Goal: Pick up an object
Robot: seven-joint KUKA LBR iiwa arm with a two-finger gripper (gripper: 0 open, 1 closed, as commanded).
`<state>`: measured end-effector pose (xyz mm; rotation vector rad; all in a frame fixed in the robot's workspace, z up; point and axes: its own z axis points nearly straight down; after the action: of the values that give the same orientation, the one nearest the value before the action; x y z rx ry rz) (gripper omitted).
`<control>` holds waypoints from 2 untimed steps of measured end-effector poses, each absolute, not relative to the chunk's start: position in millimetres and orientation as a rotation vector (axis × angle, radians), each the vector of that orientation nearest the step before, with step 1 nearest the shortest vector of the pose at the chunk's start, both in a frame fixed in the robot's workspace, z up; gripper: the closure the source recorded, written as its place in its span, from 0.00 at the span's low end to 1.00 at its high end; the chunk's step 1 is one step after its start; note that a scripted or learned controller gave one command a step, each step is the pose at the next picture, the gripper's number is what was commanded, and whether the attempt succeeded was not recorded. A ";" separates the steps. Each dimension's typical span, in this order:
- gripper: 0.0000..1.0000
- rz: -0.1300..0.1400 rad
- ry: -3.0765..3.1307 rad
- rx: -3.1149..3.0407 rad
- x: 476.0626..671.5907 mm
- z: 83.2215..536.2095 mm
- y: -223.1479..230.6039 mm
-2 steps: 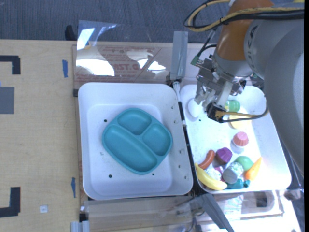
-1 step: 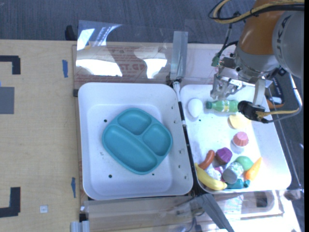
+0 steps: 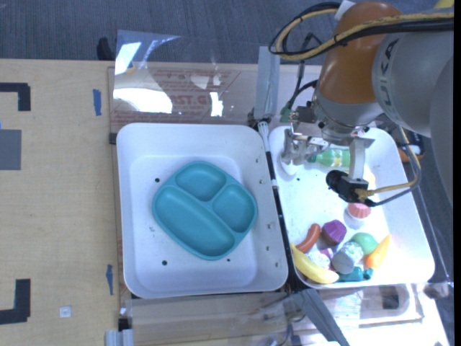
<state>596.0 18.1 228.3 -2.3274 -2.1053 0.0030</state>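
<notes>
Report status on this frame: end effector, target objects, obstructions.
End effector low over right bin, far end, nothing seen held. Toy pile at near end, untouched. Blue divided plate in left bin. Nothing blocking the pile.

Grey KUKA arm (image 3: 418,78), smooth rounded casing, glossy orange band (image 3: 353,42) above the wrist. Yellow and black cables (image 3: 310,24) loop off the band's top; a thin yellow cable (image 3: 392,188) trails lower down. Silver metal wrist block under the band. Tool (image 3: 324,153): two pale grey metallic fingers (image 3: 358,161), black piece (image 3: 346,184) near one tip.
</notes>
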 end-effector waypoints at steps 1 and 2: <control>1.00 0.001 -2.455 -1.958 557.2 233.1 -16.8; 0.00 0.001 -2.456 -1.957 557.2 232.8 -16.2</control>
<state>557.2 -16.2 232.8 -1.9567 -2.4555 0.0010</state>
